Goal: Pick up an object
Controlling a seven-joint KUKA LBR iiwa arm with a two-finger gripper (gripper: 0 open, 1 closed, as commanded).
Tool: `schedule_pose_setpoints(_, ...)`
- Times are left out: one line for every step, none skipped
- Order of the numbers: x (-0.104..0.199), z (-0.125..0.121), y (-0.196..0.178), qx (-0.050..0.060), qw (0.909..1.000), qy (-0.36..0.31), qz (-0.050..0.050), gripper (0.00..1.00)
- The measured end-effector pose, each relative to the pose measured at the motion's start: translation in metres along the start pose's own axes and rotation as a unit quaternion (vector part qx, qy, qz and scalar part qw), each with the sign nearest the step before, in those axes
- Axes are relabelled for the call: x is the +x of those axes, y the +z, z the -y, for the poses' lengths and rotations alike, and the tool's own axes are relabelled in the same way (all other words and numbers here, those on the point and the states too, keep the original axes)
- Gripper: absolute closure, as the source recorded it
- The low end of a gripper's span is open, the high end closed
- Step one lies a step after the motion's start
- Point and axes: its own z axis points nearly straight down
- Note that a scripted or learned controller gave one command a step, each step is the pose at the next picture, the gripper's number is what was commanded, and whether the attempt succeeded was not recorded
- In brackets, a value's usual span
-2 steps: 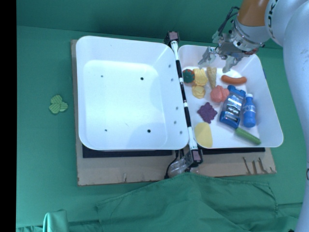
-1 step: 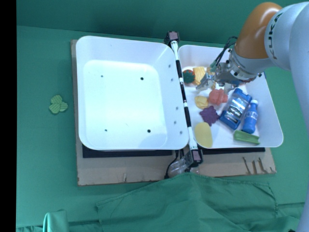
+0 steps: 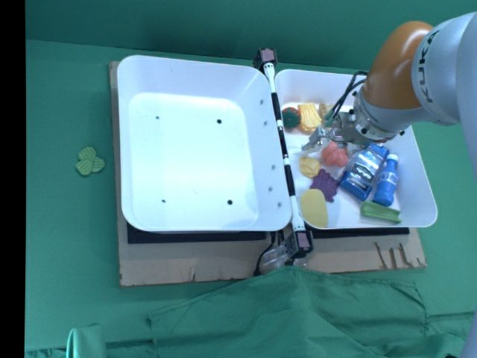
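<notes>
My gripper [image 3: 325,137] hangs just above the red-orange lumpy plastic toy [image 3: 335,155] (jaw spread I cannot tell), toy slightly right.

The one legible marking is the brand name KUKA, in dark letters running down the grey arm [image 3: 447,66] just past its orange band. The blue bottles [image 3: 365,171] carry labels, but their print is too small to read.
</notes>
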Motion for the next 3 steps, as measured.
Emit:
schedule_pose_setpoints(0.002, 0.038, -0.001, -0.001, 1.0, -0.001, 0.0, 0.0)
schedule_pose_setpoints(-0.027, -0.003, 0.002, 0.005, 1.0, -0.002, -0.004, 0.0)
schedule_pose_setpoints(-0.028, -0.004, -0.012, 0.0, 1.0, 0.0, -0.002, 1.0)
